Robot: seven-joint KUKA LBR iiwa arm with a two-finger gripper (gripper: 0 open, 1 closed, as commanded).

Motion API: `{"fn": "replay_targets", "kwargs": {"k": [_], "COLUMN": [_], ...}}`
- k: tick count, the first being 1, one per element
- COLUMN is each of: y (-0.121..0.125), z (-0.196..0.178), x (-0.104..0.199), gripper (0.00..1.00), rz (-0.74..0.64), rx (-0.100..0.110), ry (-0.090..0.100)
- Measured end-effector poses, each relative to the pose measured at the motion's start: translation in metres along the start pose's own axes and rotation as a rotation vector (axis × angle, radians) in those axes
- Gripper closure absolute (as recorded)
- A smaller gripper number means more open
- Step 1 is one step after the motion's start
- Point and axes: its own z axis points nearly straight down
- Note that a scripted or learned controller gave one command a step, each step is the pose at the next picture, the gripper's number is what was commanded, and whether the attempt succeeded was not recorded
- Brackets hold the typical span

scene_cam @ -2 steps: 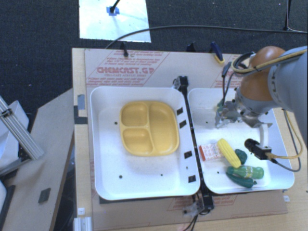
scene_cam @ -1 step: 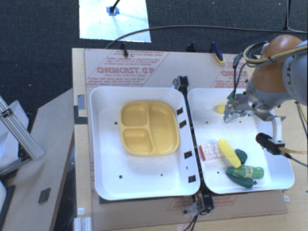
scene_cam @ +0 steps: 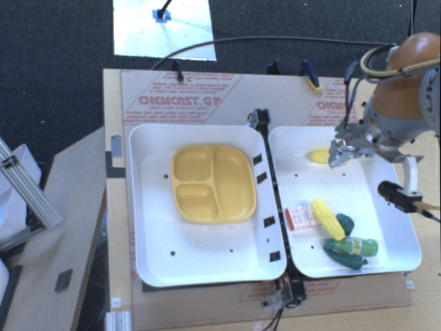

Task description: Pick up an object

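Two bins side by side on a bench [scene_cam: 89, 185]. In the left bin [scene_cam: 148, 205], a divided tray [scene_cam: 210, 183]. In the right bin [scene_cam: 386, 233], toy foods clustered near the front edge.

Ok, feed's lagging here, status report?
Gripper low in right bin, beside small yellow piece. Grasp unconfirmed. Corn and green toys lie apart, nearer front.

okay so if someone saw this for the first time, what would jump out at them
Probably the yellow divided plate, alone in the middle of the left bin. Next, the grey and orange arm, its claw low in the right bin beside a small yellow piece, with a corn cob nearer the front.
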Motion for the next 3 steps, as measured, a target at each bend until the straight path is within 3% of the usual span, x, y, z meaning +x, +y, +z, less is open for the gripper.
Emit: {"fn": "replay_targets", "kwargs": {"k": [1, 3], "y": [0.002, -0.035], "z": [-0.04, -0.051], "x": [0.0, 0.099], "gripper": [1.0, 1.0], "rz": [0.0, -0.007], "rx": [0.0, 0.006], "ry": [0.0, 0.003]}}
